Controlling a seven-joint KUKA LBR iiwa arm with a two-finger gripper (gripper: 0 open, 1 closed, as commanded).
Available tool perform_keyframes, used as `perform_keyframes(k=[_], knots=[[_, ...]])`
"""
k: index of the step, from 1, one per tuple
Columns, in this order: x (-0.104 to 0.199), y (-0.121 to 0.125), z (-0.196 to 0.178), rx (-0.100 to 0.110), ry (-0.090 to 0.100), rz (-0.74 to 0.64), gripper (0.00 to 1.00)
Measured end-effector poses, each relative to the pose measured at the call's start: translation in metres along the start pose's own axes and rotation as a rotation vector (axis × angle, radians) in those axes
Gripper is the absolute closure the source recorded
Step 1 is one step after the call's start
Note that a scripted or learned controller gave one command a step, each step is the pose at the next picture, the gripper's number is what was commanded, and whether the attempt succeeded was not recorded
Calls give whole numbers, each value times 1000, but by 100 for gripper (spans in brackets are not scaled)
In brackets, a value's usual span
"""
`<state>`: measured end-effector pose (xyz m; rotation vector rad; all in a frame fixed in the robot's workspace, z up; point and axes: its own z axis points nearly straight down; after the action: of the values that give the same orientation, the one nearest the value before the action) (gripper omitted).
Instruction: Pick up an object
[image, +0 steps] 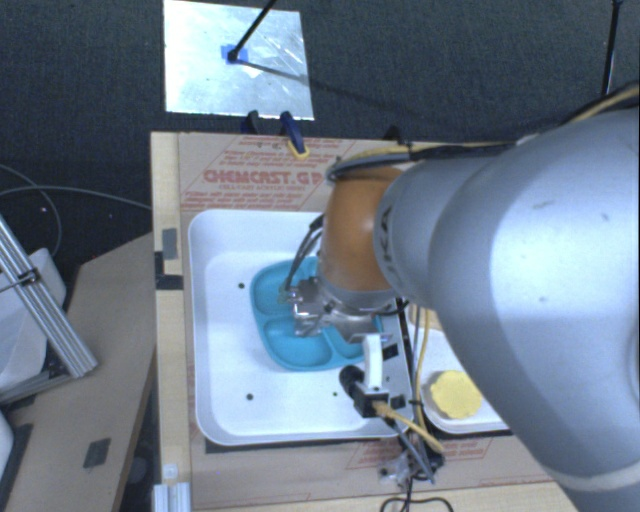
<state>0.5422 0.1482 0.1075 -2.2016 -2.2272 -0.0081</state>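
A grey KUKA arm (520, 260) with an orange band (355, 235) above its wrist was seen from overhead, reaching in from the right and lowered into the left white bin (215, 300). The claw (308, 318) was positioned directly over a blue plastic dish (285, 320), a shallow heart-like tray lying flat on the bin floor, apparently because that dish was the thing chosen for picking up. The claw's tip was hidden beneath the wrist housing and lost against the blue of the dish, so how far the claw was spread, and whether anything was gripped, could not be told. The dish extended to the left of and below the claw, with its far side covered by the wrist. To the right of the claw and lower in the frame, a yellow round object (456, 394) was lying in the right bin (470, 425), well apart from the dish. Black and yellow cables (385, 395) were hung from the wrist just below and right of the claw, draped across the rim between the bins. Above the claw, beyond the bins, a cardboard sheet (250, 170) printed with red lettering was laid, with a blue clamp (293, 135) at its upper edge. The bulk of the arm itself was judged the chief obstruction to the view, since much of the right bin was masked by it.
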Motion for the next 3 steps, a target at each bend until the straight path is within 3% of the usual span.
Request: perform_keyframes(k=[1,2,3], knots=[[-81,35,-84,-15,-13,17,100],[-91,-61,-83,2,-10,13,100],[7,-56,-115,-7,-6,-2,100]])
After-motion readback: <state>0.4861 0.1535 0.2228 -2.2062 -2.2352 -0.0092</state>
